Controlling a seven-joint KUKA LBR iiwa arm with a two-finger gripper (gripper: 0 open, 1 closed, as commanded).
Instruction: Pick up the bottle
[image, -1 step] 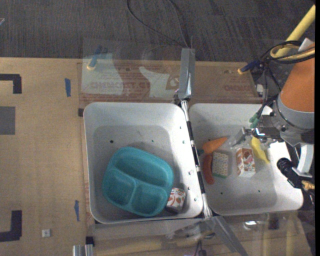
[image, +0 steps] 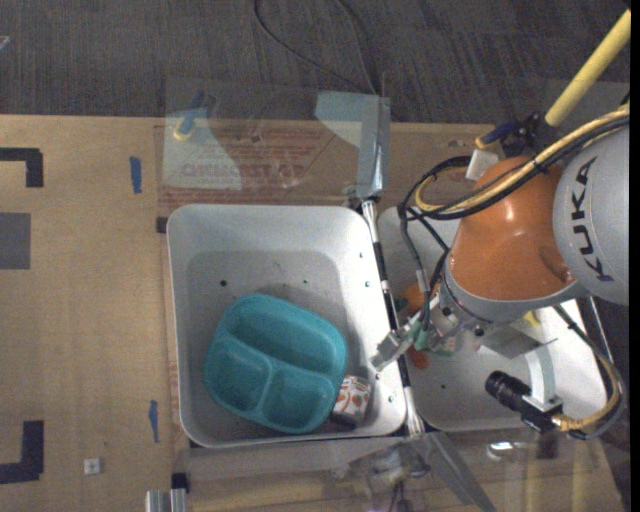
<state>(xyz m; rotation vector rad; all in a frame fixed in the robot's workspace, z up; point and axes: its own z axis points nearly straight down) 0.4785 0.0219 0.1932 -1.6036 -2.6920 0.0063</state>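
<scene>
A: Wooden bench (image: 80, 300) over grey carpet, two white bins side by side; where's the bottle?

B: I can't pick one out; orange bits (image: 413, 296) under the wrist in the right bin (image: 470, 405) may be it.

A: And the gripper (image: 432, 335)?

B: Over the bins' shared wall; its state I cannot tell. The left bin (image: 260, 225) holds a teal divided tray (image: 275, 362) and a small carton (image: 351, 396); I'd centre over the target before descending.
</scene>
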